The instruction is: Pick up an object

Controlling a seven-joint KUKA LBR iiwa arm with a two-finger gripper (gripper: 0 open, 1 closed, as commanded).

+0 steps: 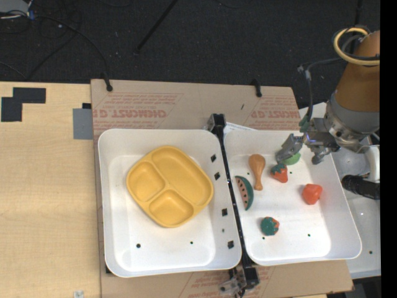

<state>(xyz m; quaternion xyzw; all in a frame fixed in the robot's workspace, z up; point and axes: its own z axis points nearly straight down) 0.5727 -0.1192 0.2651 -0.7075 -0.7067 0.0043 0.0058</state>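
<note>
Green toy (269, 226), strawberry (280, 174) — gripper (304, 149) above

Red print runs along the far flap of the cardboard sheet (186, 107) under the two bins, and it's upside down from this camera. On the left stretch the lettering looks like "CHEMCAST GP", in block capitals beside a small logo mark; the finer line beneath is too small to read. The same wording repeats on the right stretch of the flap, fainter, just far of the right bin. More red print peeks out at the near edge of the cardboard, below the bins, but it's too cut off to read.
</note>
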